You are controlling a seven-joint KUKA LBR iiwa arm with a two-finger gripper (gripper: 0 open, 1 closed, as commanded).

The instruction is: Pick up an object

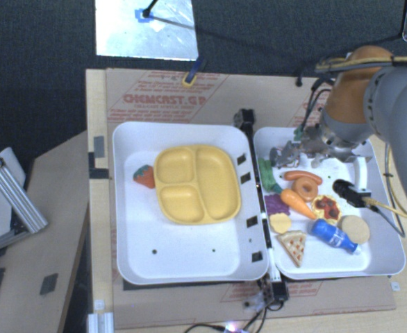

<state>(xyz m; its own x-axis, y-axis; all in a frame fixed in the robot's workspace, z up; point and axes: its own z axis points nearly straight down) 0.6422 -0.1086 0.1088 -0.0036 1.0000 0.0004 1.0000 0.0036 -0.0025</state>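
Pickable objects lie in the right bin [387, 263]. The gripper [292, 155] hangs over that bin's far-left part, close to the far edge. Whether it is spread or pressed together cannot be told.

- A sausage [308, 177] lies just on the near side of the gripper, apart from it.
- A donut [306, 189] touches the sausage's near side.
- A carrot [298, 203] lies slantwise just nearer than the donut.
- A green piece [267, 174] lies along the left wall.
- A purple piece [276, 204] sits between that wall and the carrot.
- A yellow disc [280, 223] and a pizza slice [294, 245] lie toward the near-left corner.
- A blue bottle [333, 234] lies on its side near the near edge, beside a tan cookie [355, 229].

The left bin [183, 259] holds a yellow plate [195, 184] at its middle. A strawberry [145, 176] lies just beside the plate, toward the left wall.
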